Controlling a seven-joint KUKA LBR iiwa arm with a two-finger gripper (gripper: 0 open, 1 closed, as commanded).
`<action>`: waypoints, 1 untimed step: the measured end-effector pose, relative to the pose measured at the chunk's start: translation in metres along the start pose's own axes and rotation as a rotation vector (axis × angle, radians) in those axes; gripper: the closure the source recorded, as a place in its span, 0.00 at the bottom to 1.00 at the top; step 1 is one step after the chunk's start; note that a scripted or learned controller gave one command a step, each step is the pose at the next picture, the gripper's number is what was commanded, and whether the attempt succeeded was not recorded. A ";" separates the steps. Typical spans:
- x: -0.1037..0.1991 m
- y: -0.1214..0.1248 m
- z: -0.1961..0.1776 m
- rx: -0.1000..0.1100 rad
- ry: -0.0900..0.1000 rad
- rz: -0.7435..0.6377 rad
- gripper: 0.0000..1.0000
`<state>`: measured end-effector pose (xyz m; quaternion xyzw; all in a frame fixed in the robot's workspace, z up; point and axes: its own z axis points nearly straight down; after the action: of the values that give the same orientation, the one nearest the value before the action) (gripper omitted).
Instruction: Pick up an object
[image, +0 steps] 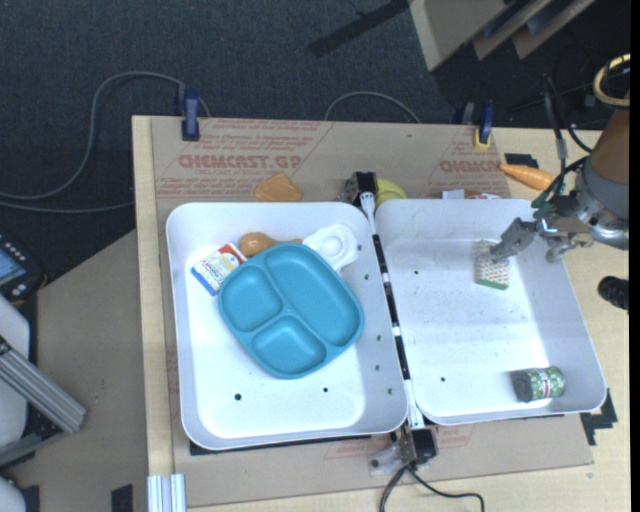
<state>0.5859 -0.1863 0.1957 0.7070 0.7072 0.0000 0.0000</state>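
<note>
In the right bin (460, 330), a small green and white patterned pad (493, 270) lies near the far right. My gripper (531, 243) hovers just to its right and a little above, open, with one finger (510, 240) reaching toward the pad's top edge. Nothing sits between the fingers. A small green-labelled can (540, 383) lies on its side in the near right corner of the same bin. The left bin (200, 390) holds a blue divided plate (289, 309), a small white and blue box (216, 268), an orange ball (256, 243) and a white scoop (332, 246).
On the bench behind the bins lie an orange lump (278, 187), a yellow-green object (389, 190) and an orange carrot-like piece (527, 176). Blue clamps (190, 105) (484, 122) grip the far edge. The arm's body (610, 180) stands over the right bin's far right corner.
</note>
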 end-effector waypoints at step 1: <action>-0.010 0.021 0.090 0.003 0.001 -0.001 0.00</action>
<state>0.6071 -0.1963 0.1056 0.7065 0.7077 -0.0009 -0.0014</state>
